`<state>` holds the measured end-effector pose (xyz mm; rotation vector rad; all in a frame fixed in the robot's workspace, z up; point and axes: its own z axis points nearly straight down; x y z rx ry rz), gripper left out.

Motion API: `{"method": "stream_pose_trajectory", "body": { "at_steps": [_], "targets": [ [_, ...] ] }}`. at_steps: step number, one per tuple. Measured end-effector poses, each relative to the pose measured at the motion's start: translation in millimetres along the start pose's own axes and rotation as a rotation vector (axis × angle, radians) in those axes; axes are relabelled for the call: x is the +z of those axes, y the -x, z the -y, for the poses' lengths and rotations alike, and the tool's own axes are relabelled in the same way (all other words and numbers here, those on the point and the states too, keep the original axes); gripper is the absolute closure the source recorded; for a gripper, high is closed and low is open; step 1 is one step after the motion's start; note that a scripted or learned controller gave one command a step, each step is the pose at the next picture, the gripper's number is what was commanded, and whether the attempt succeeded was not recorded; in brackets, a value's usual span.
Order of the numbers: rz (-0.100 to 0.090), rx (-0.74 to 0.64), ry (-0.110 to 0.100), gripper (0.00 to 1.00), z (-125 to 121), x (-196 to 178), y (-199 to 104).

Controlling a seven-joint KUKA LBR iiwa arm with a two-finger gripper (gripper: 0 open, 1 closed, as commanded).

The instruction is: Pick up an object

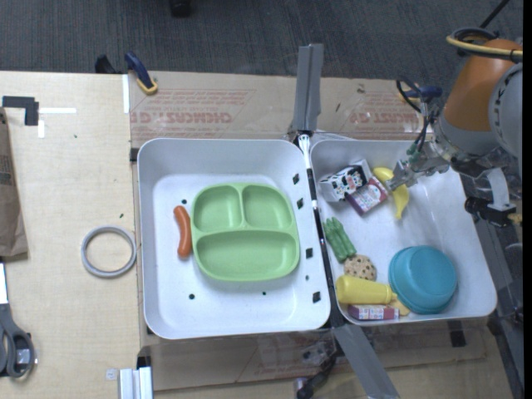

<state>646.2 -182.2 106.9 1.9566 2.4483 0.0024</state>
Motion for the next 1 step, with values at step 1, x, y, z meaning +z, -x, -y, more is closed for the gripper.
{"method": "stream_pose_trajectory", "body": {
  "at_steps": [1],
  "targets": [
    [-0.002,0.039,-0.005,1.00,-20.2,-80.7,-26.2]
  ]
}}
